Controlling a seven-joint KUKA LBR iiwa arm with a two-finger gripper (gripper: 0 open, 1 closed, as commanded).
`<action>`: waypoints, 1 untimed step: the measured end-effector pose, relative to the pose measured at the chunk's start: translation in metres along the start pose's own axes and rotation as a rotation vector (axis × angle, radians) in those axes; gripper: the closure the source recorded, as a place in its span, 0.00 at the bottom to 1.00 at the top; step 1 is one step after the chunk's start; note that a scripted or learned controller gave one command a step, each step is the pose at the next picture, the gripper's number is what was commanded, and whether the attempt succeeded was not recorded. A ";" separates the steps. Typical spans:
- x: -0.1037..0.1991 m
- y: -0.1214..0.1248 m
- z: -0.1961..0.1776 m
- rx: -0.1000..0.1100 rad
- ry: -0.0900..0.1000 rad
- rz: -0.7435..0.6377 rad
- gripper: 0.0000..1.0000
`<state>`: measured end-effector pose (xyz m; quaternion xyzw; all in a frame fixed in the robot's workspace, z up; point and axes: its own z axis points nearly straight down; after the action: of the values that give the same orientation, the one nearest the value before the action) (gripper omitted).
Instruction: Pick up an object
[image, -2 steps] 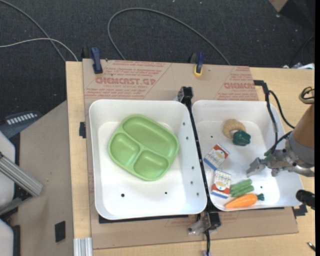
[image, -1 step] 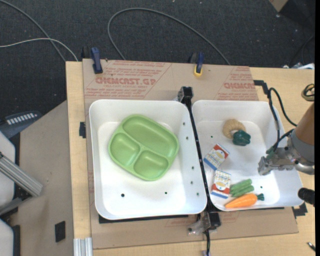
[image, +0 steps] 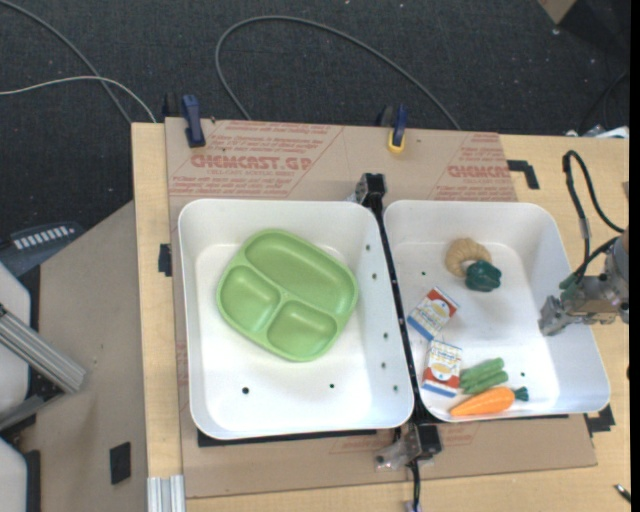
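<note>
The right bin (image: 530, 225) holds several small items. A tan bread roll (image: 463, 252) lies at its back, with a dark green toy pepper (image: 484, 277) touching it. Two small white cartons sit near the bin's left wall, one (image: 432, 311) above the other (image: 442, 366). At the front lie a green pea pod (image: 482, 376) and an orange carrot (image: 484, 402). My gripper (image: 560, 315) hangs over the bin's right edge, well apart from all these items and with nothing visible in it.
The left bin (image: 200, 390) holds a light green divided plate (image: 287, 294). A black divider runs between the two bins. Cables lie behind the bench and along the right side. Blue and yellow clamps grip the cardboard at the back.
</note>
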<state>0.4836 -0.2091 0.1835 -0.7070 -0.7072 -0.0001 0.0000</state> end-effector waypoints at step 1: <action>-0.001 0.007 -0.058 -0.001 0.000 -0.001 1.00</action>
<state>0.4903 -0.2104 0.2419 -0.7067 -0.7076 -0.0002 -0.0003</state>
